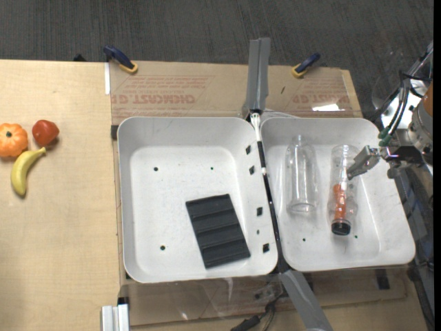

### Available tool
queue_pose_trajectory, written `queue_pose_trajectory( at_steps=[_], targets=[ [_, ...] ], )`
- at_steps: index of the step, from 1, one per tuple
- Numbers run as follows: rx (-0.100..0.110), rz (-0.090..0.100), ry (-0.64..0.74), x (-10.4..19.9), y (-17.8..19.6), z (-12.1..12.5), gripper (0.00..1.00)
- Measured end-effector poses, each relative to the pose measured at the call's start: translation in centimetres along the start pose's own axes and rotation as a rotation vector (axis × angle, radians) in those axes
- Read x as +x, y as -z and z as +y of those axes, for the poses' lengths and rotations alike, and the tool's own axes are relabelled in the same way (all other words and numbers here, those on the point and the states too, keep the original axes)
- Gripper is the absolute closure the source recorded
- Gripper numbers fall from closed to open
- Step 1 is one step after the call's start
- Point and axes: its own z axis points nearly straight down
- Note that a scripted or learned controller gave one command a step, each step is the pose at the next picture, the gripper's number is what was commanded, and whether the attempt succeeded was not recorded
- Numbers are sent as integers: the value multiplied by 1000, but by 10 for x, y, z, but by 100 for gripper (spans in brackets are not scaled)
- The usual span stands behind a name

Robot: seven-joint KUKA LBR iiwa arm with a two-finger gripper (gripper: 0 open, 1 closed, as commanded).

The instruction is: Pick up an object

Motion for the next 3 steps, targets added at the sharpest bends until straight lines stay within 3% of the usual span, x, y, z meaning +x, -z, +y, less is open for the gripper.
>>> queue_pose_trajectory(
  at_steps=[1,2,3],
  targets=[
    [0,1,60,-24,-112,-6,0],
    [-2,1,86,-25,-198,-9,0],
    [-2,1,82,-27,-189,-9,100]
  ],
)
